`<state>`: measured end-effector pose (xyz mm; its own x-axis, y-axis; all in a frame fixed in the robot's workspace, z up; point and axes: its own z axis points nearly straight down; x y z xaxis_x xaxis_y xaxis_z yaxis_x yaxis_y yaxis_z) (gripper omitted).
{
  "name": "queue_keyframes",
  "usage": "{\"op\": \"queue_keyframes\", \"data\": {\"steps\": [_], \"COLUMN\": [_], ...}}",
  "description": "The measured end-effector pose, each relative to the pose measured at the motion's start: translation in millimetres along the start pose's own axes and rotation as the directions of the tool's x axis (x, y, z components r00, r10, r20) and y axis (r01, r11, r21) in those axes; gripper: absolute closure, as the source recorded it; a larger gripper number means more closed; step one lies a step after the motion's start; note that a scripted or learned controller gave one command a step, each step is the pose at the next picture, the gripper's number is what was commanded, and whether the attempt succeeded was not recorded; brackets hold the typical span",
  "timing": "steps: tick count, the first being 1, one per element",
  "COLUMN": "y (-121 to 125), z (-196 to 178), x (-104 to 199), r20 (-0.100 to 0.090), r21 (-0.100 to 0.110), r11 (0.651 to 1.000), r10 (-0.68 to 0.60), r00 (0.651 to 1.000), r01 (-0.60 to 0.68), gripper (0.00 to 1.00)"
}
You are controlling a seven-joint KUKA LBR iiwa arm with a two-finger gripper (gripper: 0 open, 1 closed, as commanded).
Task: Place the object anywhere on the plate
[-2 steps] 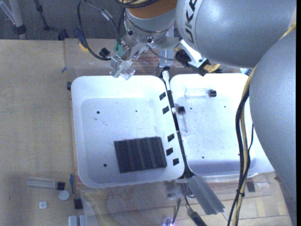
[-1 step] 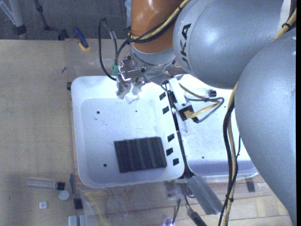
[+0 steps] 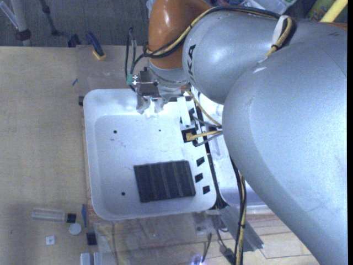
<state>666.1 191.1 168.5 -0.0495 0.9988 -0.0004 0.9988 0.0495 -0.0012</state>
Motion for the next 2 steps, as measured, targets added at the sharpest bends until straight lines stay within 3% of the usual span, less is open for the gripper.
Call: {"op": "queue_keyframes", "data": {"steps": [1,2], "y": [-110,-65], "z": [76,32], "x": [23,10], "r20": [-0.002,0.001], "r21": [-0.001,-0.004], "r11": [0.897,0.679], "r10": [-0.442,-0.734], "r00": [0.897,0.679], "r01": [0.442,0.734], "gripper": [1.0,1.0]}}
